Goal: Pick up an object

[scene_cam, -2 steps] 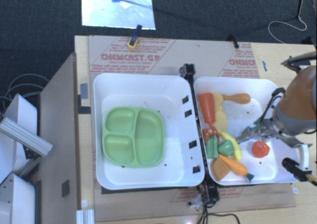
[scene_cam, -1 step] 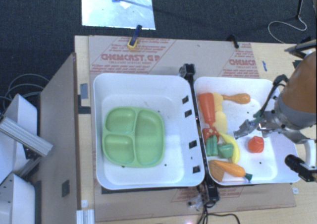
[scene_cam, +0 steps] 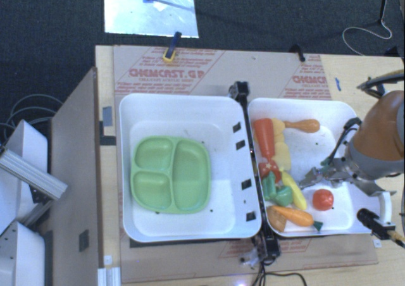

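The right bin (scene_cam: pixel 335 114) holds several toy foods. A red tomato (scene_cam: pixel 323 198) lies near its front right. A yellow banana (scene_cam: pixel 293 190), a green pepper (scene_cam: pixel 273 188) and a carrot (scene_cam: pixel 293 216) lie by the front left wall. Further back are a long red-orange vegetable (scene_cam: pixel 264 136), a yellow corn piece (scene_cam: pixel 282 153), a small red piece (scene_cam: pixel 268 169) and an orange squash (scene_cam: pixel 304 126). My gripper (scene_cam: pixel 314 177) reaches in from the right, low over the bin floor, just above the tomato and right of the banana. Nothing is visibly held in it.
The left bin (scene_cam: pixel 183 104) carries a green divided plate (scene_cam: pixel 171 174). A black divider with clips (scene_cam: pixel 247 152) runs between the two bins. The arm's orange band (scene_cam: pixel 386 133) hangs over the right bin's right rim.
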Robot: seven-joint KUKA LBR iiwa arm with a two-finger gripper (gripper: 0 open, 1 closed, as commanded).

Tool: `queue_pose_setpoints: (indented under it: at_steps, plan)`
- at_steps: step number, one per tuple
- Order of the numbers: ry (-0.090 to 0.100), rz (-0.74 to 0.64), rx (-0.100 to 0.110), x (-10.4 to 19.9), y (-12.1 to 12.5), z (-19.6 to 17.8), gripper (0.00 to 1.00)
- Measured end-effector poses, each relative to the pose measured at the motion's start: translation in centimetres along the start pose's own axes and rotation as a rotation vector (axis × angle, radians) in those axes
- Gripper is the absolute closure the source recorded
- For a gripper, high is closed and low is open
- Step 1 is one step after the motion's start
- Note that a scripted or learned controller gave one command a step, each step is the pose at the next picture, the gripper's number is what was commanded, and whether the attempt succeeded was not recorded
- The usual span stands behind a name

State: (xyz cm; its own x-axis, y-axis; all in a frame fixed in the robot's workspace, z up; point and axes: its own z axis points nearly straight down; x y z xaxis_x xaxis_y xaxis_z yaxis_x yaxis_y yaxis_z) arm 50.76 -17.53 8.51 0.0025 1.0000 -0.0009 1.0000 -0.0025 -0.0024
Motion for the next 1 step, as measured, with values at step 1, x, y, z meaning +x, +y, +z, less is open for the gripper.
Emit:
queue_pose_setpoints:
  at_steps: [1]
  plan:
    - [0.000,-0.002,-0.003,0.09,-2.17,0.10,0.00]
